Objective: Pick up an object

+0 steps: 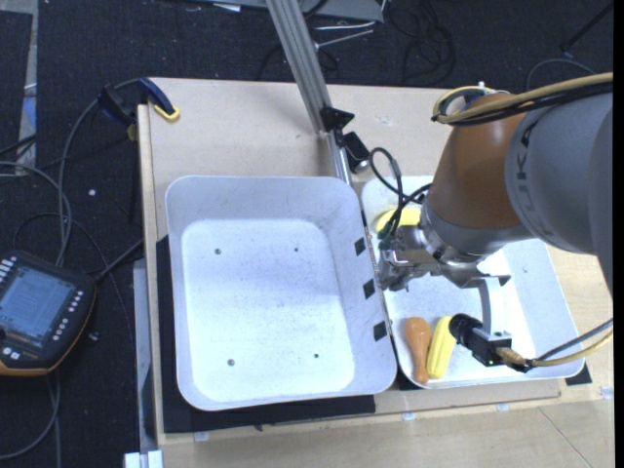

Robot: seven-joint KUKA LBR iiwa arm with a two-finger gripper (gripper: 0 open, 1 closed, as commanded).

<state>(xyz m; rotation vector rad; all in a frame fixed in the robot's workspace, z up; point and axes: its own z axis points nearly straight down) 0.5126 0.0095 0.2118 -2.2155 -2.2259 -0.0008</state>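
Over the right bin point(546, 291) our gripper point(395, 266) hangs low, and we cannot tell how it is set. Nothing looks lifted yet; the pick remains. An orange piece point(417, 344) and yellow piece point(441, 347) lie side by side just below it, perhaps toy food.

I work in a robotics lab, not a home. My bench point(244, 130) is bare plywood w/ two white bins point(263, 281) on black mats. Past its far edge: dark carpet point(88, 37), loose cables point(409, 27), an alu rail point(302, 57). Blue clamp point(146, 100) grips the far left corner. Teach pendant point(34, 310) lies on the floor, left of the bench.
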